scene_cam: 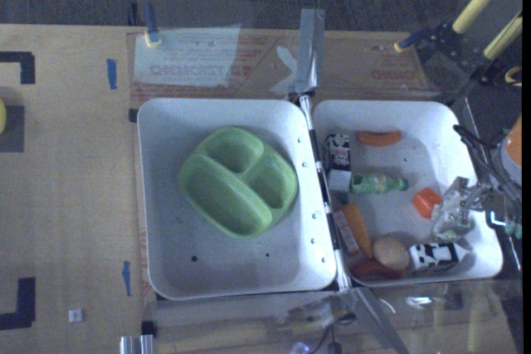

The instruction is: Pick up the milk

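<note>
White with black cow patches, the milk carton (435, 256) lies on its side in the near right corner of the right bin (412, 112), just beside a pale round roll (391, 252). The hand (456, 217) hangs right above it, likely lined up for a grab; I cannot tell whether it is clenched or released, and nothing shows in its grasp. A second cow-patterned carton (337, 151) stands by the divider, far left. The green tray (239, 181) sits alone in the left bin (166, 253).

Dim, bluish, slightly soft picture; the white bins (166, 203) are brightest, with glare on a clear sheet (195, 54) above.
</note>
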`<state>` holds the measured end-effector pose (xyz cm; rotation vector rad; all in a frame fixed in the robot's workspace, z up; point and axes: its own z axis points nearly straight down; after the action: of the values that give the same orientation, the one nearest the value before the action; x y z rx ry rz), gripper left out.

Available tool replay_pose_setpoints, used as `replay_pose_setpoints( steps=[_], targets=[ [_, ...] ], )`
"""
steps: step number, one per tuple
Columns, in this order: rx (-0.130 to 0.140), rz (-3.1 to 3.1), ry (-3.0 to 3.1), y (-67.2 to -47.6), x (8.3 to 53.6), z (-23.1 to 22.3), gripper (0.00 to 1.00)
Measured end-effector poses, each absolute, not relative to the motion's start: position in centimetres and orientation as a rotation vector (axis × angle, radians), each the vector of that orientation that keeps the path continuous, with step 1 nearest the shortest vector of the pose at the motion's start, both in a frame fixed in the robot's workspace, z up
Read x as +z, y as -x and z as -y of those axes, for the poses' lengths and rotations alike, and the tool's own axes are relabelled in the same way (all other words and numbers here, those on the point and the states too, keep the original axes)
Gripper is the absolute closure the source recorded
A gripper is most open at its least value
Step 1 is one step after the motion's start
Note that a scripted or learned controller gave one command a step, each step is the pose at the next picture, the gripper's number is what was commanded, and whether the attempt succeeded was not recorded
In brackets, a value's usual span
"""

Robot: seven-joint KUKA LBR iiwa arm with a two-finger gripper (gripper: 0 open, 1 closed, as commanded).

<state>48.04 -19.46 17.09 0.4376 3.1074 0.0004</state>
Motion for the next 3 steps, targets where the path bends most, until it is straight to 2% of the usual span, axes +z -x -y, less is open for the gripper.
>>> replay_pose_setpoints(
  steps=[1,3],
  targets=[
    [-0.001,-3.116,-0.334,-48.11,16.94,22.34,1.00],
    [0.000,-3.123,-0.255,-48.13,16.95,22.31,1.00]
  ],
)
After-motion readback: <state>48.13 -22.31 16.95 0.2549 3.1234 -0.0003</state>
